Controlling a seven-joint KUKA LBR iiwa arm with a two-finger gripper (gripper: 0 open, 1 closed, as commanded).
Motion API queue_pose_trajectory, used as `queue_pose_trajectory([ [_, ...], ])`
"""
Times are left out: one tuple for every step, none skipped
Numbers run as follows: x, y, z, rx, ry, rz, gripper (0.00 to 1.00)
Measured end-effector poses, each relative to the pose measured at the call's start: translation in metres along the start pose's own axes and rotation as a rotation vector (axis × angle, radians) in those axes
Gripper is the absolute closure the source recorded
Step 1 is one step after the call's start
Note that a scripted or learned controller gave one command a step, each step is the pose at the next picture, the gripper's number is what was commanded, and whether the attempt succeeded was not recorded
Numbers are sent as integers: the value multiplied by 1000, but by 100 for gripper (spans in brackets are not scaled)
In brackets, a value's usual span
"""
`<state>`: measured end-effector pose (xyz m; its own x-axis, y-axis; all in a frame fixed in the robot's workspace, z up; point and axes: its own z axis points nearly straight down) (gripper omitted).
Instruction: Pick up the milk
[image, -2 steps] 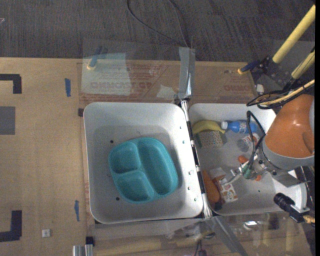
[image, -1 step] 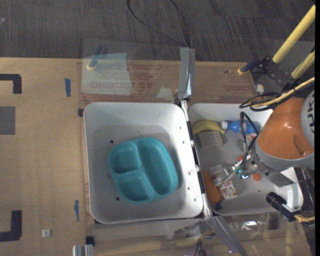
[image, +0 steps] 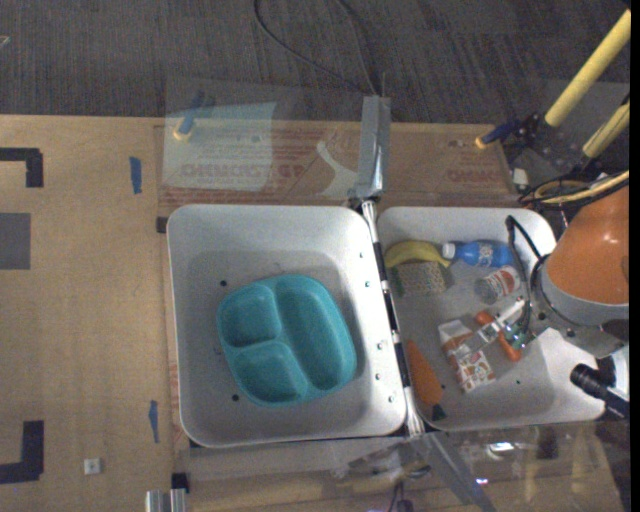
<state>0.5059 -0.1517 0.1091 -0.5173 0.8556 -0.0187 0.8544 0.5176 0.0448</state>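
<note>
Orange-banded arm (image: 592, 262) is reaching over the right bin (image: 545, 405), its gripper (image: 512, 335) hanging well right of the carrot (image: 425, 375); whether it is open or closed, I cannot tell. The milk carton (image: 467, 357) is lying flat just right of the carrot. It is probably light, crushable cardboard, so pinching gently across its narrow sides is looking best.

The tabletop (image: 80, 330) is light brown wood. Black tape corners (image: 24, 165) are stuck on its left side, with a grey square (image: 14, 240) between them. Little bits of blue tape (image: 135, 175) sit on the wood too. A clear plastic sheet (image: 225, 145) lies flat at the back of the tabletop. Behind the tabletop the floor (image: 150, 50) is dark grey carpet, and a thin black cable (image: 300, 50) curls across it. The light is dim and soft.
</note>
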Motion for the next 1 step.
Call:
queue_pose_trajectory([
  [-47,-48,-7,23,1,-137,0],
])
